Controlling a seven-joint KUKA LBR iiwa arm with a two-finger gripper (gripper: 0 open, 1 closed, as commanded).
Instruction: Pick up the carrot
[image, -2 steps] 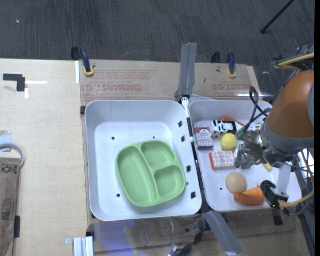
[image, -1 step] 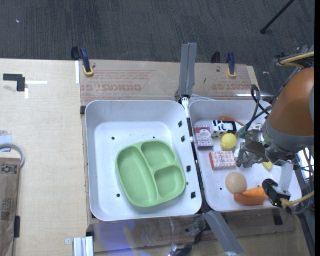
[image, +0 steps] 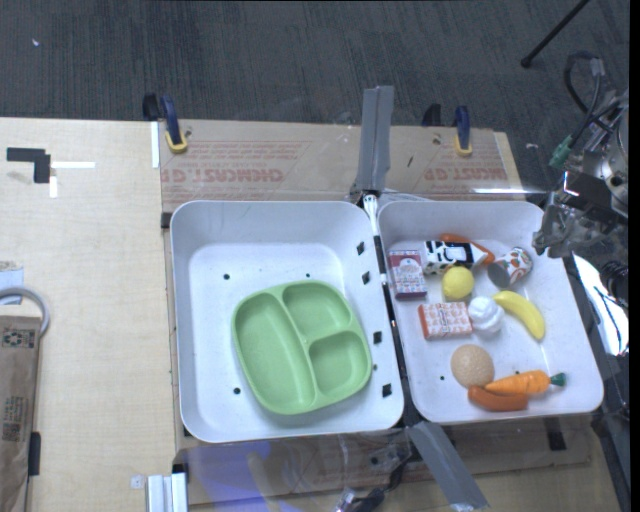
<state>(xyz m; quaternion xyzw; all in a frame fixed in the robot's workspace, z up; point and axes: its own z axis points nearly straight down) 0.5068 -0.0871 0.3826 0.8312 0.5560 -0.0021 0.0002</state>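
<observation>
Carrot (image: 520, 383) lies flat at lower right of right bin (image: 580, 300), next to egg (image: 471, 364); gripper (image: 556, 232) at bin's upper-right rim, well apart, nothing visibly held; jaw state can't tell.

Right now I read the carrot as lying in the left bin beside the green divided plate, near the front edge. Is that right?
Not quite: the carrot lies in the right bin, near its front edge, next to the brown egg. The green divided plate sits in the left bin. The camera view shows this.
</observation>
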